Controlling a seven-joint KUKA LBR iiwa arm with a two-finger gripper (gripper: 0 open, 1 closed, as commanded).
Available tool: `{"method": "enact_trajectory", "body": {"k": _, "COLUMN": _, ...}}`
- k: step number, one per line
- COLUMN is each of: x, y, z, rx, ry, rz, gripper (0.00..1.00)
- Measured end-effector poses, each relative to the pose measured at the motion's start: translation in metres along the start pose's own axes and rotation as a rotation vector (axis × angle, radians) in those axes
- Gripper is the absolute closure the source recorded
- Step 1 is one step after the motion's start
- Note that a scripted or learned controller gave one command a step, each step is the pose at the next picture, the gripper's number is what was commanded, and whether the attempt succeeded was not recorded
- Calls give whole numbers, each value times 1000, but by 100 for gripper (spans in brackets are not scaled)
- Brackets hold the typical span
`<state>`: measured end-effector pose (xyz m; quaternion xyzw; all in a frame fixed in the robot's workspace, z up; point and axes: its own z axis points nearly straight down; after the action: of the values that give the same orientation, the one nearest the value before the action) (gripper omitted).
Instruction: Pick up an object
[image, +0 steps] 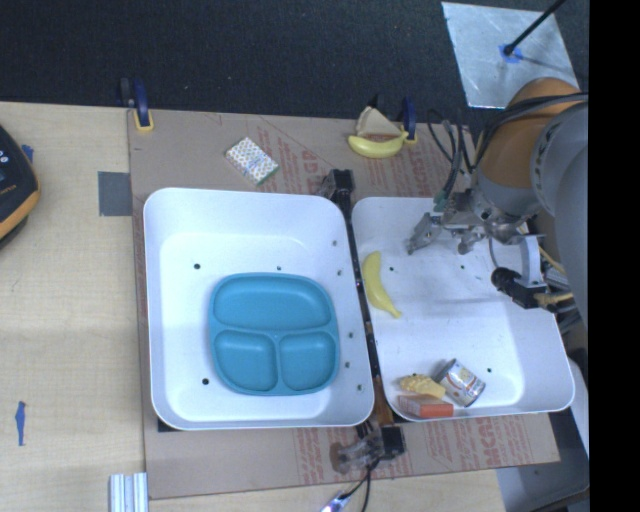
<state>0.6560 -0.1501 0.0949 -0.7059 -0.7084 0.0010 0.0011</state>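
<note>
Overhead, gripper (428, 236) hovers beyond banana (379, 286).

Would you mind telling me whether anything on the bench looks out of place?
Two things lie outside the bins on the bench's far side: a yellow banana-like toy behind the right bin and a small patterned packet behind the left bin.

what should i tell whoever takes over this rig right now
Claw: over the upper part of the right bin, fingers spread, nothing between them.
Things: banana lies near the right bin's left wall; a small can and a yellow and red piece sit at its lower edge. Blue divided tray lies in the left bin.
Done: nothing picked up yet.
Left: choose an object, close on it, lift. The banana looks nearest to the claw.
</note>
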Motion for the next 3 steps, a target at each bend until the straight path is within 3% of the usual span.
{"method": "enact_trajectory", "body": {"k": 1, "x": 3, "y": -72, "z": -63, "rx": -1, "ry": -1, "rz": 1, "gripper": 0}}
{"method": "enact_trajectory", "body": {"k": 2, "x": 1, "y": -144, "z": 4, "rx": 2, "ry": 0, "rz": 0, "gripper": 0}}
{"method": "enact_trajectory", "body": {"k": 3, "x": 50, "y": -62, "z": 3, "rx": -1, "ry": -1, "rz": -2, "gripper": 0}}
